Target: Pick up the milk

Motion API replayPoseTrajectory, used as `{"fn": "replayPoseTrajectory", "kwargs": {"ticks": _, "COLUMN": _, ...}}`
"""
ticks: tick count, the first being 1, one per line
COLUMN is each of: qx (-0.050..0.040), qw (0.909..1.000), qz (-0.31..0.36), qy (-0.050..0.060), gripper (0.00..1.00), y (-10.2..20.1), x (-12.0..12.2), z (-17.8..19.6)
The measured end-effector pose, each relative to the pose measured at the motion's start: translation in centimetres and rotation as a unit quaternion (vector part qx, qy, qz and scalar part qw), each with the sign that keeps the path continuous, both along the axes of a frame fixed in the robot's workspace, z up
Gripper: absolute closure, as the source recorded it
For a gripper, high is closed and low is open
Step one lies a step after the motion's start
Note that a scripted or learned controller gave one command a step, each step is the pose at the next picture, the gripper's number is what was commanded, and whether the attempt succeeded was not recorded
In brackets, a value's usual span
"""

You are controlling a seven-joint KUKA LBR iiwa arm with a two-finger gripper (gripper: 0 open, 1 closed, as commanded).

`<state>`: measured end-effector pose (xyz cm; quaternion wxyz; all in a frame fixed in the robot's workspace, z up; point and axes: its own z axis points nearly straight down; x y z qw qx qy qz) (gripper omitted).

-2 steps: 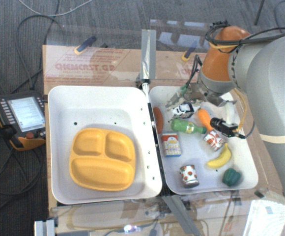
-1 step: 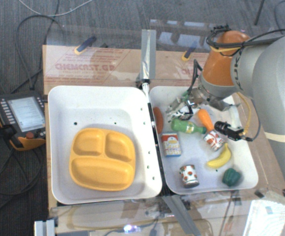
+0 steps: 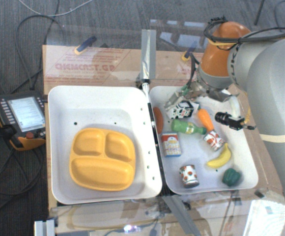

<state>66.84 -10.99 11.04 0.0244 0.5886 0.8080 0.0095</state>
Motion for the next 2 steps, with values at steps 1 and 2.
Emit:
{"fn": "replayPoseTrajectory", "kwargs": {"ticks": 1, "qx": 0.0004, "qw": 0.9913, "qz": 0.129, "qy": 0.025, "gripper": 0.00, "y": -1.9, "x": 0.0, "z": 2.3}}
{"fn": "replayPoseTrajectory", "kwargs": {"ticks": 2, "qx": 0.0024, "qw": 0.9893, "qz": 0.144, "qy": 0.023, "gripper": 0.00, "y": -2.4, "x": -1.3, "z": -1.2}}
